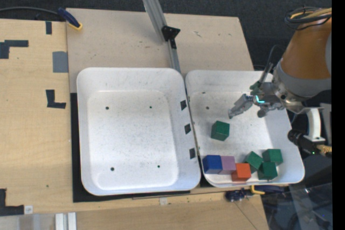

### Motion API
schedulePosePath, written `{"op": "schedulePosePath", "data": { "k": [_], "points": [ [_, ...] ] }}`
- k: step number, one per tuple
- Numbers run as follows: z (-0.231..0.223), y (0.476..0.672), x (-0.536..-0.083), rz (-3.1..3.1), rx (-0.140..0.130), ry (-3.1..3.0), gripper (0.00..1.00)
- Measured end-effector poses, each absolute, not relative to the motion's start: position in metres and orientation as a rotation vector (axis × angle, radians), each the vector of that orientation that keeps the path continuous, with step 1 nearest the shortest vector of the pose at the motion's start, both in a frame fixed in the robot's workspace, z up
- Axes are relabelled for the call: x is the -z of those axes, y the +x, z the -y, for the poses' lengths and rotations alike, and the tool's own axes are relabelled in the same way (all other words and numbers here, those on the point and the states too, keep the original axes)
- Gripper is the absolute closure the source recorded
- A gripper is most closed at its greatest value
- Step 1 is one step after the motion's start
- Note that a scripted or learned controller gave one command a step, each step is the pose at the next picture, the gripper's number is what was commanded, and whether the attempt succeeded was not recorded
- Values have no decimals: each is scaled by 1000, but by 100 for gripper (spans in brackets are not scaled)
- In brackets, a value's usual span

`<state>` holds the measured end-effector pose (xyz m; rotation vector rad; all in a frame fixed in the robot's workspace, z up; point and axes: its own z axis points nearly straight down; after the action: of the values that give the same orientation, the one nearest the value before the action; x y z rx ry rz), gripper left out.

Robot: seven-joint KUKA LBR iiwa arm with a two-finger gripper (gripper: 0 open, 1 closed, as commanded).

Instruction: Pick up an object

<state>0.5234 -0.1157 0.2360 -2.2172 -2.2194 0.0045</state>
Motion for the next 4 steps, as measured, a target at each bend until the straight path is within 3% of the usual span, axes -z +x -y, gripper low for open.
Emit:
{"op": "schedulePosePath", "data": {
  "k": [1,3,4],
  "points": [
    [116,524,-238,2223,-1,-2218,0],
    [108,509,-125,2216,-9,-2216,0],
    [107,509,-91,2221,-3,-2218,0]
  ]
}}
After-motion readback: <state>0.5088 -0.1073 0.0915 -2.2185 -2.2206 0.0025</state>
